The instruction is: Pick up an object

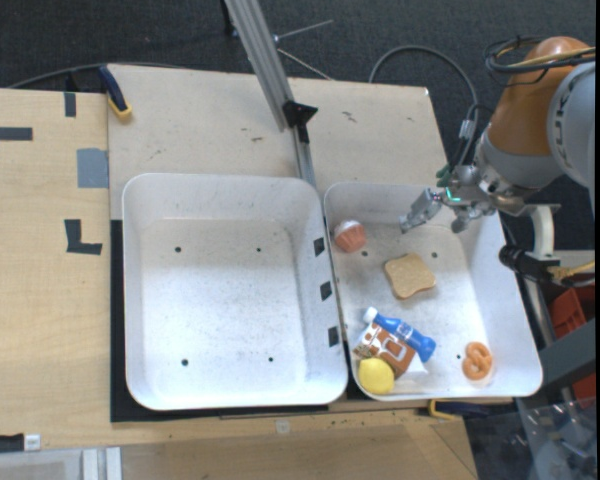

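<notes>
The right bin (500,298) holds several small objects. A red-and-pink round piece (351,235) lies at its far left, and a tan bread slice (410,275) rests near the middle. Along the near side are a blue-and-white bottle (402,334), a brown-and-white item (384,348), a yellow lemon (376,375) and an orange ring-shaped piece (477,361). My gripper (437,220) hangs over the bin's far right part, above and to the right of the bread slice. It is open with nothing between its fingers.
The left bin (150,268) stands beside the right one, and they share a divider edge (325,288). A grey metal pole (265,58) slants down to the bins' far junction. A black cable (420,58) loops behind the right bin.
</notes>
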`<state>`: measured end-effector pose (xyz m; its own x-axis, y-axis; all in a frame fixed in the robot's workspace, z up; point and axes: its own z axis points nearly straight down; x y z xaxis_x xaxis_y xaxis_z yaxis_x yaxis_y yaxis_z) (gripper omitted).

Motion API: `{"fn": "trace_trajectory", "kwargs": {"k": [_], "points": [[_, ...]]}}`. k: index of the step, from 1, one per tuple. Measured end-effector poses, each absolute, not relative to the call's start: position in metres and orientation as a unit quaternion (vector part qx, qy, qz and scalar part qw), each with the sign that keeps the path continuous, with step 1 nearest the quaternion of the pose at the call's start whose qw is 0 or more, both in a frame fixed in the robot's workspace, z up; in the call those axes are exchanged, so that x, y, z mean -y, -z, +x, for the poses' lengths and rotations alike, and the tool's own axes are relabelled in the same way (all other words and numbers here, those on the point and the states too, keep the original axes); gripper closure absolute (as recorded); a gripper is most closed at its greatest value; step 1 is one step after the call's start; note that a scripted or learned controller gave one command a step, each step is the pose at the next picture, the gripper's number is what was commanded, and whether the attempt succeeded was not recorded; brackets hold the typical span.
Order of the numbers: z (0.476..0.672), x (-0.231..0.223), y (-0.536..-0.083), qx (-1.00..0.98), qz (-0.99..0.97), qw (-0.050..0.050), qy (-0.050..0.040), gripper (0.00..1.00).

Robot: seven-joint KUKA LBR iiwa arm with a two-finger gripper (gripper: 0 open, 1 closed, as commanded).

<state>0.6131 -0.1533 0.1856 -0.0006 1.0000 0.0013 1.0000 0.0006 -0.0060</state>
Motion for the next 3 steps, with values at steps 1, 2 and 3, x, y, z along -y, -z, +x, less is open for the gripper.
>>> {"fn": "trace_trajectory", "kwargs": {"k": [1,2,3], "points": [[0.614,0.153,-0.189,0.708,-0.707,0.001,-0.0002,0.0],[0.616,0.153,-0.145,0.708,-0.707,0.002,-0.0023,0.0],[0.614,0.152,-0.09,0.708,-0.707,0.003,-0.0026,0.0]]}}
